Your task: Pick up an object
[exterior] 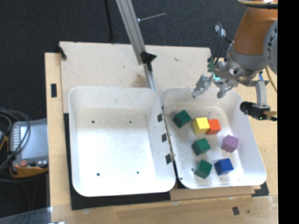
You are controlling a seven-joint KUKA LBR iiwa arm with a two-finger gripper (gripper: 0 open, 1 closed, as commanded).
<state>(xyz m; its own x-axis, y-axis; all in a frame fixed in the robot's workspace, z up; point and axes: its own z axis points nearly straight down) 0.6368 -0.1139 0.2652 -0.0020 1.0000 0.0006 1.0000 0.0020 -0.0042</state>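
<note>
- Camera view: 2 white bins sit side by side on the bench; the left bin [117, 139] has a bare floor, and the right bin [247, 139] holds 7 blocks.
- Count: 3 green blocks [181, 118] [201, 146] [203, 168], 1 yellow block [202, 124], 1 orange block [214, 126], 1 purple block [229, 143], 1 blue block [224, 166].
- Yellow and orange touch; the others stand apart, with open floor around the upper green block and near the far rim.
- The blocks are small, plain-coloured cubes, some turned at angles.
- The gripper [211, 89] hangs over the right bin's far rim, fingers spread wide with nothing between them, above the blocks.
</note>
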